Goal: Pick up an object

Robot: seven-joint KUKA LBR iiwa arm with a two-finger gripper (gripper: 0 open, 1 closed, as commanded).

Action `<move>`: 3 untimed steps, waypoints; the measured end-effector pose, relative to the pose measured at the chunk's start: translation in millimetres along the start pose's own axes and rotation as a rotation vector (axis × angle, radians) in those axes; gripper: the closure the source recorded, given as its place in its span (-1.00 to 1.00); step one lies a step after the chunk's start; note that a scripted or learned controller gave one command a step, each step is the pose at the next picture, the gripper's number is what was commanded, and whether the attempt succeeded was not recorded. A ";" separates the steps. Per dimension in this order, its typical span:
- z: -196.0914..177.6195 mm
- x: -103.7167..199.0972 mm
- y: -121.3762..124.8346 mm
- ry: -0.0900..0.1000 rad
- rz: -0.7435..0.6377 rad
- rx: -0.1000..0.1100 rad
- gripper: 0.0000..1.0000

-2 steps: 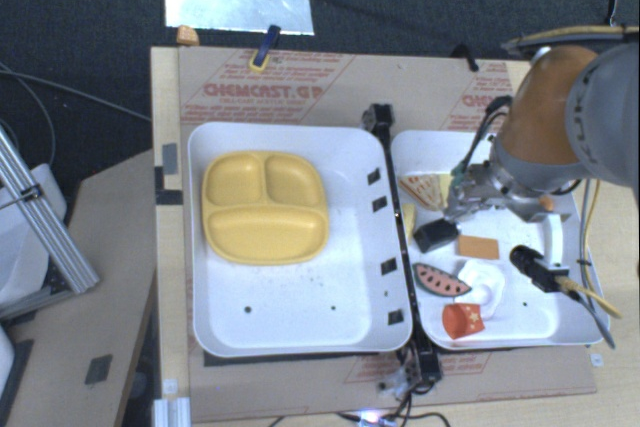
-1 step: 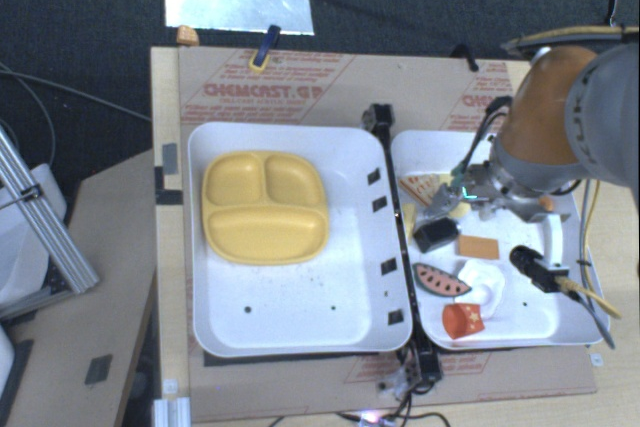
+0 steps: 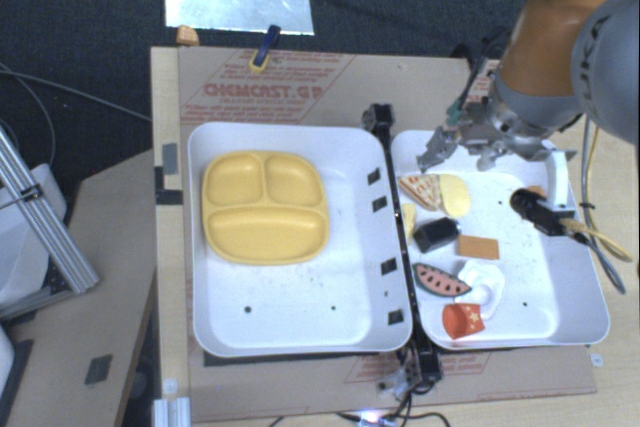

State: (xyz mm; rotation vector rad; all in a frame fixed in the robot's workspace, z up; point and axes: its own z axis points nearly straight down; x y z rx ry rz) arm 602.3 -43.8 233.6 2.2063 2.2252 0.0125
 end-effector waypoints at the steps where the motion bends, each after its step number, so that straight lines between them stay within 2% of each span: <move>1: -67.9 51.2 66.3 0.000 -0.002 -0.003 -1.00; 2: 57.7 89.1 64.4 0.002 0.001 0.019 -1.00; 3: -37.4 160.3 67.4 0.004 -0.002 0.001 -1.00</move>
